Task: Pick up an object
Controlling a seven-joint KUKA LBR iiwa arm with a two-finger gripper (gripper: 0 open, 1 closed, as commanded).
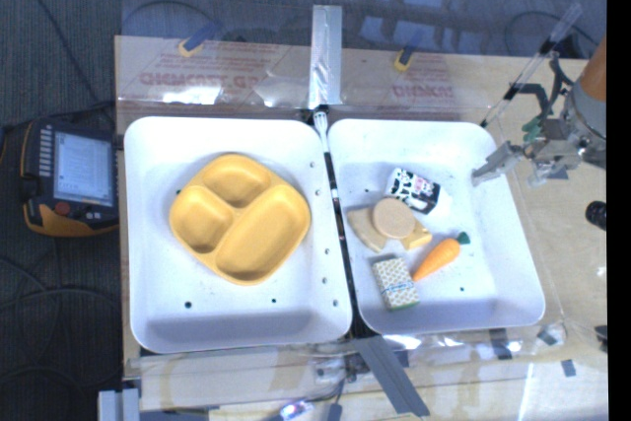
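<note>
In the right bin (513,251), a patterned block (394,282) lay nearest, then a toy carrot (437,257), a tan biscuit (390,222) and a black-and-white packet (412,190). Beyond, the gripper (552,153) hovered by the rim; its grasp I couldn't tell.

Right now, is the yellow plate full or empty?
Empty. The yellow divided plate in the left bin shows three bare compartments; the toy carrot lies in the right bin.

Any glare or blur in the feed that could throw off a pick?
Camera view: glare along the right bin's front rim and the clear panels behind; the carrot and other items read sharp, while the gripper at the right looks slightly soft.
</note>
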